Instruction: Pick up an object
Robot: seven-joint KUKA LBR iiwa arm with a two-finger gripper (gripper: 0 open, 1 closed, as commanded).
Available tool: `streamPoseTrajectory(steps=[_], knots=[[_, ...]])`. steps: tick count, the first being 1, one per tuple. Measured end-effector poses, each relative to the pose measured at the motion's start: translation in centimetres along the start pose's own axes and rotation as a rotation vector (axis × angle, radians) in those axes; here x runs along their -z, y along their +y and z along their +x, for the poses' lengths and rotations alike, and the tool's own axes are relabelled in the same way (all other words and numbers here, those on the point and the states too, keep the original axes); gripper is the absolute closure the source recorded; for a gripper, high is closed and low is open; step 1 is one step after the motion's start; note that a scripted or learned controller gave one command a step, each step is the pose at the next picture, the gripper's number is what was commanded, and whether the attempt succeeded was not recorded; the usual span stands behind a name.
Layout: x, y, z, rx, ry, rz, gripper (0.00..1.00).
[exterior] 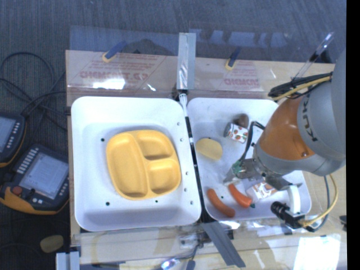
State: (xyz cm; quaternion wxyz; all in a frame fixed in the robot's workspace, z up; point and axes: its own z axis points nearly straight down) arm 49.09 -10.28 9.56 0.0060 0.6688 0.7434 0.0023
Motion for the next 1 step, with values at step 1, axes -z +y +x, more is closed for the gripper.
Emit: streamPoseTrajectory(steps=[1], knots=[[8.41, 3.49, 6.27, -0.133, 0.002, 0.02, 1.0]])
